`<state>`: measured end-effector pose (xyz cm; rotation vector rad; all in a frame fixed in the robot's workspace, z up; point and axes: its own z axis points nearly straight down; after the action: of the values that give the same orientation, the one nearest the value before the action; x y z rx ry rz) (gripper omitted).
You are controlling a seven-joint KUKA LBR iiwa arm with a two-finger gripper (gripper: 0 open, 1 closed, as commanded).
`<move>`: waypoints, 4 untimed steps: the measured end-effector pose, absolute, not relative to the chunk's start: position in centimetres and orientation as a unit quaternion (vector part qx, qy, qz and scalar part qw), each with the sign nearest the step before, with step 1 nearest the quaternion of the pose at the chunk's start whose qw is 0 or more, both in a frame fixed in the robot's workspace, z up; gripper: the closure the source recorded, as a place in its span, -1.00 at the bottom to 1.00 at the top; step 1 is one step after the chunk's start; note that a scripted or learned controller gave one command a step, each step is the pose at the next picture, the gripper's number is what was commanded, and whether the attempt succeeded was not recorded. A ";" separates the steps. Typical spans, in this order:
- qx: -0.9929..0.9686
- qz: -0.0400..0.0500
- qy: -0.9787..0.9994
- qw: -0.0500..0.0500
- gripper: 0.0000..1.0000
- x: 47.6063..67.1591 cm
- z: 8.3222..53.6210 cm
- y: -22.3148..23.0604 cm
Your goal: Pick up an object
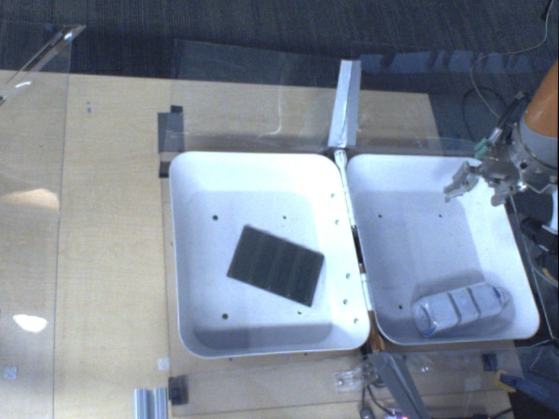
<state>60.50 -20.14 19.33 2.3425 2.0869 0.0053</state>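
1. Nearest the camera: bench's front edge, with clamps and cable clutter below the seam between the two bins.
2. Right bin: a grey plastic-wrapped pack lies flat in the near-right corner, long axis roughly left-right, slightly tilted. Looks like several segments in a row, bluish end on the left. Close to the front wall; contact with the wall can't be confirmed.
3. Left bin: a dark ribbed rectangular pad lies flat on the floor, a little near of centre, rotated so its long side drops toward the right. Clear of all four walls.
4. Both bins sit side by side, touching along the middle seam, on a light wooden bench.
5. Gripper: over the far-right part of the right bin, near its back-right rim. Nothing visible between its fingers. Whether the tool is released or clenched: can't tell at this angle. Well apart from the wrapped pack, and far from the dark pad.
6. Arm: comes in from the right edge, orange band above the wrist.
7. Farthest: a grey metal bar running back from the bin seam, clear plastic sheeting around it, then dark floor.
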 end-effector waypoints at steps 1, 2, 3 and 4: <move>0.768 0.001 0.640 0.001 -1.00 48.8 16.8 -10.9; 0.795 0.002 0.607 0.002 -1.00 51.0 24.2 -14.3; 0.817 0.001 0.577 0.000 -1.00 52.5 19.5 -5.9; 0.862 0.001 0.506 0.000 -1.00 53.5 18.5 -7.7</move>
<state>53.52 -7.68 18.48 2.7083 1.5905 0.0046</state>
